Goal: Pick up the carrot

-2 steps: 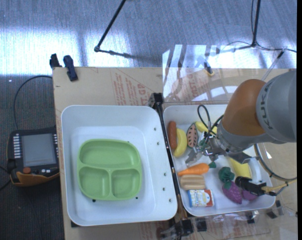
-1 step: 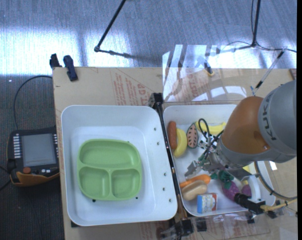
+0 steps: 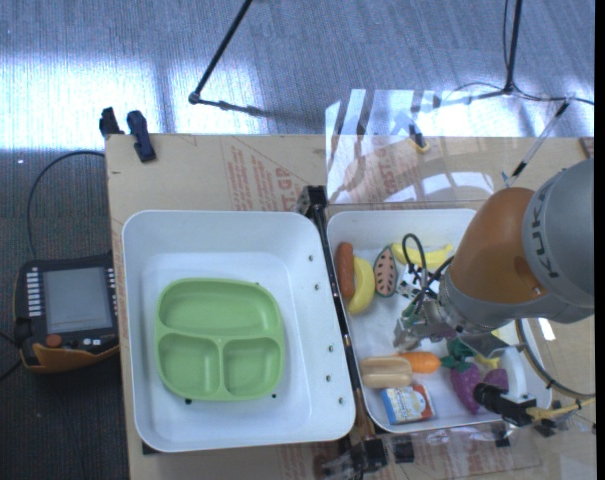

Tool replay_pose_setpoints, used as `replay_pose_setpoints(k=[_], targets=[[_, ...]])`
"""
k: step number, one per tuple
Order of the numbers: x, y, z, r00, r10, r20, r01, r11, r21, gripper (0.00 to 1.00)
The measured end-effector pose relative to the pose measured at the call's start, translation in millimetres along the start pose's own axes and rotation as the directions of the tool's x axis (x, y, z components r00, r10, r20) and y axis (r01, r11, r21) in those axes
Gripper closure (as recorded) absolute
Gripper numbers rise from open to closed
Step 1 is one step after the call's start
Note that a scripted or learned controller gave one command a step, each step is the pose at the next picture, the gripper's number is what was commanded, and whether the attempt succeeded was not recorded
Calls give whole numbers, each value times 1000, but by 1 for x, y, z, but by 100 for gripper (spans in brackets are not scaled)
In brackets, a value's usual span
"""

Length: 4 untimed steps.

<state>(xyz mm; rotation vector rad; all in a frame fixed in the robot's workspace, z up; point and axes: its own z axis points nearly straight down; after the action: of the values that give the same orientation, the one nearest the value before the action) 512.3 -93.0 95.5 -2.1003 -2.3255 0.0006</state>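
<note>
Arm's orange band (image 3: 497, 248) looms over right bin (image 3: 462, 218); gripper (image 3: 422, 320) just above 1 carrot (image 3: 420, 362), grip state can't tell. Beside carrot: 1 hotdog (image 3: 386, 372). 1 green plate (image 3: 220, 339) in left bin (image 3: 222, 230).

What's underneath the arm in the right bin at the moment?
The carrot pokes out beside the hot dog, and purple grapes show lower down. The arm covers whatever lies directly below it.
</note>
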Motion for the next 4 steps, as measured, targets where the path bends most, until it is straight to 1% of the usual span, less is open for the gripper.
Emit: replay_pose_setpoints(k=[1, 2, 3, 4], targets=[[-50, -43, 9, 966, -257, 2, 257, 966, 0, 100], [5, -34, -89, 987, -163, 5, 163, 987, -10, 100], [-13, -38, -130, 985, 174, 4, -174, 985, -4, 100], [-13, -39, -129, 985, 174, 3, -174, 985, -2, 0]])
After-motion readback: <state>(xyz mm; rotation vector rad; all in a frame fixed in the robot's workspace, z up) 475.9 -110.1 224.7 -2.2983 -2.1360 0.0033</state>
